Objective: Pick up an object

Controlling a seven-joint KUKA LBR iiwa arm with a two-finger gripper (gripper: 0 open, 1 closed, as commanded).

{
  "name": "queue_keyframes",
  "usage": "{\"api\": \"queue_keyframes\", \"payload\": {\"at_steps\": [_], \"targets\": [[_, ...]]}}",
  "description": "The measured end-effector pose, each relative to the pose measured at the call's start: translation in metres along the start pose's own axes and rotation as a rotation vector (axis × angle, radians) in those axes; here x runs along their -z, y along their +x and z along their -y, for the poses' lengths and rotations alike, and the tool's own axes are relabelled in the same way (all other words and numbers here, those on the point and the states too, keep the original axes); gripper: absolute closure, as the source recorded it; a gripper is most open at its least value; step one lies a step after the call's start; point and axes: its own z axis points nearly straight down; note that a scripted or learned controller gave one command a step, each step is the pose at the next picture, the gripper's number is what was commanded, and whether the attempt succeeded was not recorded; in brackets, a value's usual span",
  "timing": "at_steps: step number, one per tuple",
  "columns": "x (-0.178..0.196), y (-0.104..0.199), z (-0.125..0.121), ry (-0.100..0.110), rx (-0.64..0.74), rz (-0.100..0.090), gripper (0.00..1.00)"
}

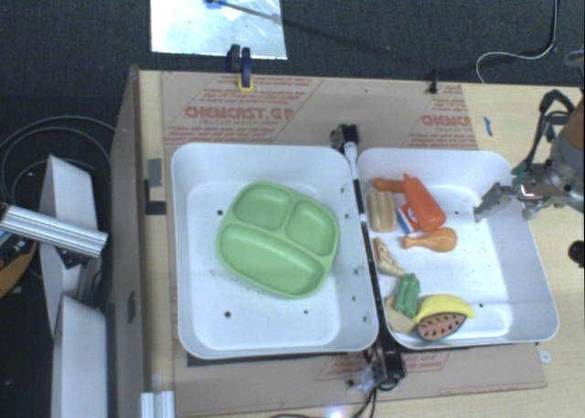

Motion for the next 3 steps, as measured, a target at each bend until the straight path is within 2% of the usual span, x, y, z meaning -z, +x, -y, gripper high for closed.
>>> {"api": "queue_keyframes", "payload": {"at_steps": [1,2,3], "targets": [[-0.082,0.020,-0.023,0.006,0.004,-0.003,0.00],[-0.133,0.071,-0.023,0.004,0.005,-0.003,0.00],[-0.120,0.068,-0.024,-0.002,0.002,0.000,1.00]]}}
